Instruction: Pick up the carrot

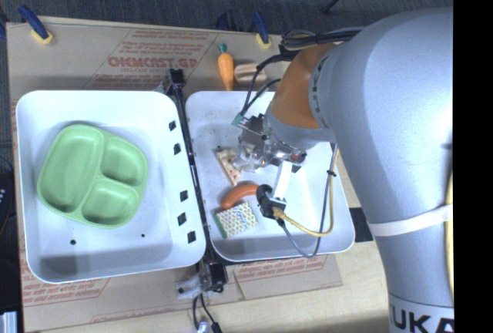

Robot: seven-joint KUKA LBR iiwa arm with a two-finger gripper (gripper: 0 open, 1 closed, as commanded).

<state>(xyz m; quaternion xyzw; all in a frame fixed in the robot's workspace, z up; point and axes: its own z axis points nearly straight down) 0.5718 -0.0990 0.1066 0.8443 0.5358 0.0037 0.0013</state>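
Observation:
The carrot (225,71), orange with a small green top, lies on the cardboard just beyond the far rim of the right bin (202,112), outside both bins. My gripper (248,156) hangs low inside the right bin, near its middle, well in front of the carrot. It is over a tan wedge-shaped piece (226,165). The wrist and cables hide its tips. Nothing shows between them.
An orange-red sausage-like piece (238,193) and a green checked block (236,220) lie in the right bin's near part. A pale peach piece (246,75) sits right of the carrot. A green divided plate (92,173) rests in the left bin (31,112).

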